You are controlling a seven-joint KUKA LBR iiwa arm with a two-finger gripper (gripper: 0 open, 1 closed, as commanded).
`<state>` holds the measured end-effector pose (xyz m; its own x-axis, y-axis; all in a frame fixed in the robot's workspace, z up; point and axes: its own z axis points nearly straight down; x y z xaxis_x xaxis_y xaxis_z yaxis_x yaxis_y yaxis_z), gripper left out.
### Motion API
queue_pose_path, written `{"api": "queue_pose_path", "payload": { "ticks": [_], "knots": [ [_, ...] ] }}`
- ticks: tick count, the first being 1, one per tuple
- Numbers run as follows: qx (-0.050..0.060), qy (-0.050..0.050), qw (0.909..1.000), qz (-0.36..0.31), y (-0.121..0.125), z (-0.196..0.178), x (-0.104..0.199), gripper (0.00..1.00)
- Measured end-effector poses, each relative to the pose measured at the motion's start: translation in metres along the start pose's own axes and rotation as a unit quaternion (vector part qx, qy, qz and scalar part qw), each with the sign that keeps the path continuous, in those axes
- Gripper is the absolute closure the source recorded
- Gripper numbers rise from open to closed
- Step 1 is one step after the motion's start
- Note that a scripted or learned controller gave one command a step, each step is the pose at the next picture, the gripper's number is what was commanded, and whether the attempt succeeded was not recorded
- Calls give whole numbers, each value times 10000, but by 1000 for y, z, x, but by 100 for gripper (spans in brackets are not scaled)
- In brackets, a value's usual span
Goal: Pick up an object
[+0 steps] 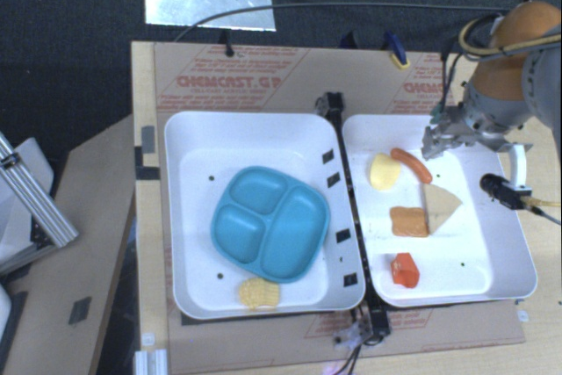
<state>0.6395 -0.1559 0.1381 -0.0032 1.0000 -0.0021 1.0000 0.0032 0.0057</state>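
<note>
Sausage, right of centre: likely light, smooth, rollable; grip across its middle. Pincer state: cannot tell.

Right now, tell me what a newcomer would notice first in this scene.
The big blue divided plate fills the middle of the left bin, with a small yellow corn piece just below it. In the right bin sits a cluster of toy foods: a sausage, a yellow lemon and a red piece. The gripper hangs over that bin's upper edge.
</note>
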Motion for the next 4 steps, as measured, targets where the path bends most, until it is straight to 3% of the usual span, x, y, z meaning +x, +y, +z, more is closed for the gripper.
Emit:
{"api": "queue_pose_path", "payload": {
  "ticks": [2,4],
  "knots": [
    [-9,2,10000,-13,5,-110,2,100],
    [28,17,10000,-28,-20,-96,90,100]
  ]
}}
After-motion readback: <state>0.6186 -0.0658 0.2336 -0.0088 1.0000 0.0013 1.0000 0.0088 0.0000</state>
